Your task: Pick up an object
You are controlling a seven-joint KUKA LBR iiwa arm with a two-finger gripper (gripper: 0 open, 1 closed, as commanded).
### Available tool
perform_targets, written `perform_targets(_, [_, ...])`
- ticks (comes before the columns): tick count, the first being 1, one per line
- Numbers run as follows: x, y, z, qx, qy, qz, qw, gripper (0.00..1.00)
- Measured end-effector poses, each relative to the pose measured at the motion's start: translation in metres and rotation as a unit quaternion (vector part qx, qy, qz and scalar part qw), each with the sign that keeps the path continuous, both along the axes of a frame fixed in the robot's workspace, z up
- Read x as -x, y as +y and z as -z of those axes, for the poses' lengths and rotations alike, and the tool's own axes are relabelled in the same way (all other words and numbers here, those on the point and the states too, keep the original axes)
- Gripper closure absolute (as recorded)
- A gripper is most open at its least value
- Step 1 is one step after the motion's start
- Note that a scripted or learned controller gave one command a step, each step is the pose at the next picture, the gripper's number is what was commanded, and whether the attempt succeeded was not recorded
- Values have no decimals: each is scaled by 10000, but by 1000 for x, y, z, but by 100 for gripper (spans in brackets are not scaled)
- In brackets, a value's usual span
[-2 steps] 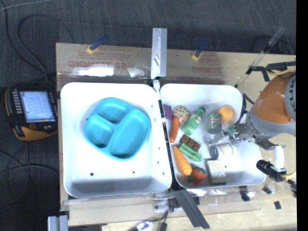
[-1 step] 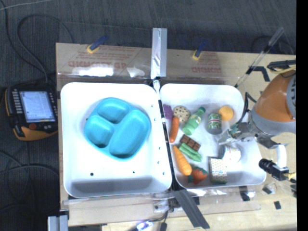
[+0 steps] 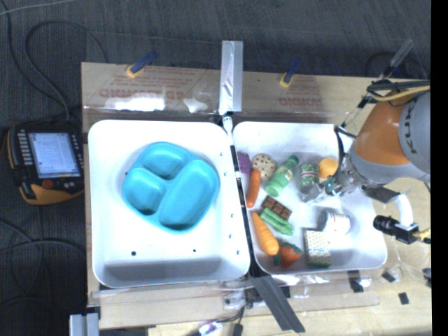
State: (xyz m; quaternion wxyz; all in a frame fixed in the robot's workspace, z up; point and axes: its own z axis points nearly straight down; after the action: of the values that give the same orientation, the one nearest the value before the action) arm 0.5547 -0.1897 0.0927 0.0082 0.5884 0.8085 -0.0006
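Note:
My gripper [image 3: 334,186] reaches down into the right bin [image 3: 364,247] from the right, below the orange band of the arm. It hangs just right of a clear jar [image 3: 308,178] and just below a small orange fruit [image 3: 327,166]. A white cup [image 3: 337,222] lies on its side a little in front of it. Nothing can be seen between the gripper's tips.
The right bin also holds a green bottle [image 3: 281,176], a round cookie [image 3: 263,163], a purple eggplant [image 3: 243,163], two carrots [image 3: 253,187] [image 3: 264,235], a chocolate bar [image 3: 275,206], a green pod [image 3: 278,222], a red strawberry [image 3: 288,255] and a patterned box [image 3: 317,247]. A blue divided plate [image 3: 170,185] lies in the left bin [image 3: 112,257].

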Motion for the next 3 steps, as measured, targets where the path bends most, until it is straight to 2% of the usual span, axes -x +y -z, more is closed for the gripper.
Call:
perform_targets(1, [-11, 38, -3, -61, 60, 2110, 9774, 100])
perform_targets(2, [34, 14, -105, -50, 56, 1794, 9838, 100])
perform_targets(3, [34, 14, -105, -48, 61, 1794, 9838, 0])
